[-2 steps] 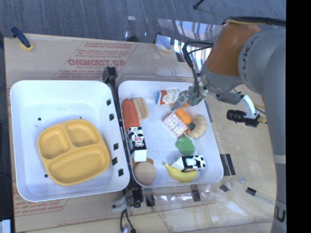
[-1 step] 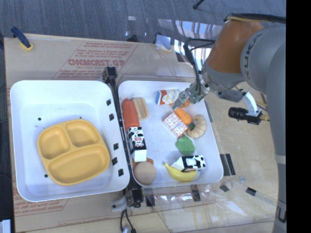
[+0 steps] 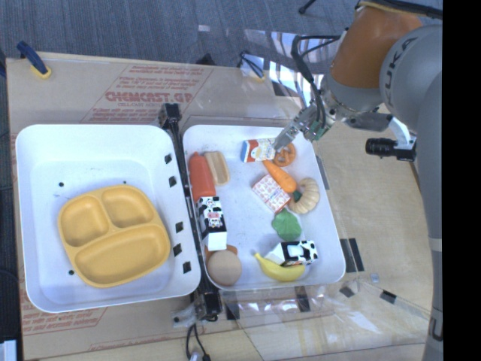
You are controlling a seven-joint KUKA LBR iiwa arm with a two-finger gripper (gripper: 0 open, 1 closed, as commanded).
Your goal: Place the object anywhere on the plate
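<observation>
- Cardboard-covered worktop, two white bins, yellow plate waiting on the left.
- Gripper down over the orange pretzel-ish toy; clenched or released, can't tell.
- Looks like pick stage; needs a solid grab, then a carry left.

Two white bins – one yellow plate – one banana.

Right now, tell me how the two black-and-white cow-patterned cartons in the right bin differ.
The cow-patterned carton by the left wall is long and narrow, lying lengthwise beside the red cylinder. The cow-patterned carton near the front is shorter and squatter, resting against the yellow banana. Both share black-and-white patches and lie in the right bin.
</observation>
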